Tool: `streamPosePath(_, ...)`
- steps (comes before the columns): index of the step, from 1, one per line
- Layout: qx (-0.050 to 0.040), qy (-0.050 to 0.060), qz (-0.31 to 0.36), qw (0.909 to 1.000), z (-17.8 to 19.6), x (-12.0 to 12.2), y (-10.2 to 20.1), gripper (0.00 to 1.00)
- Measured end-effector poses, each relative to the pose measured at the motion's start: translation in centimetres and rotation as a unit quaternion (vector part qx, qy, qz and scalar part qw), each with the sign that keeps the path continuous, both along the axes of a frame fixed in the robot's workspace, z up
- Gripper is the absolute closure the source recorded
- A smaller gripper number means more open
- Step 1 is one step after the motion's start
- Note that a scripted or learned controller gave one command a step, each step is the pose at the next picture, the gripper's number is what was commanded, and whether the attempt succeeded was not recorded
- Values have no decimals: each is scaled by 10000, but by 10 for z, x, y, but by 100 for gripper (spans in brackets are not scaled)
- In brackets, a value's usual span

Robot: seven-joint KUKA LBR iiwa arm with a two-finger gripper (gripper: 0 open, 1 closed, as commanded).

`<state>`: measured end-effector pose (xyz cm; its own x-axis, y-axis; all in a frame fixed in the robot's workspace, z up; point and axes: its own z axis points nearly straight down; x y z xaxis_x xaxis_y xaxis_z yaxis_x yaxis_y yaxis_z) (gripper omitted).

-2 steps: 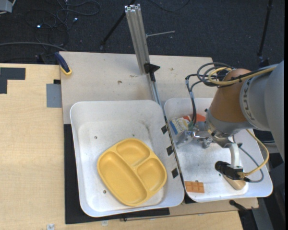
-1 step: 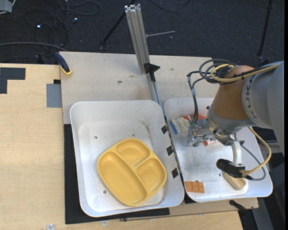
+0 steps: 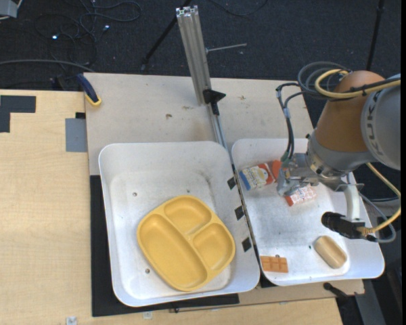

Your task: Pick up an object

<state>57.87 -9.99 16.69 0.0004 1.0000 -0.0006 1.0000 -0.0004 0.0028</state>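
From where I stand, the grey arm [image 3: 348, 124] reaches in from the right and bends down over the far half of the right bin [image 3: 284, 232]. Its gripper [image 3: 292, 181] hangs low there, between two small packages. I cannot tell whether it is open or closed, because the wrist covers it from this side, and I see nothing held in it.

Just beside the gripper, on the side of the middle wall, lies a small carton [image 3: 258, 176] with white, red and blue print, flat on the bin floor. On the other side, a little nearer to me, lies a red and white packet [image 3: 303, 196], tilted, right at the gripper or touching it; which of the two I cannot say.

Near the front edge of the same bin there is a tan, rounded piece like a bread roll [image 3: 330, 251], and well apart from it, at the front left corner, a flat orange square piece [image 3: 274, 264].

The left bin [image 3: 122, 181] holds a yellow plate [image 3: 185, 241] with three compartments, which lies flat toward the front.

Behind the bins a metal post [image 3: 193, 53] stands up from the bench [image 3: 142, 107], and a small tool with a yellow end [image 3: 90, 93] lies at the bench's far left corner.
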Motion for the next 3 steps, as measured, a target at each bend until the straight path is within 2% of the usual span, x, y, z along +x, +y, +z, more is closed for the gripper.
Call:
streamPosePath(1, -3, -9, 2, 10000, 63, 0, -5, 100)
streamPosePath(2, 2, 21, 4, 10000, 60, 0, -5, 100)
streamPosePath(3, 16, 34, 24, 10000, 50, 6, 52, 100)
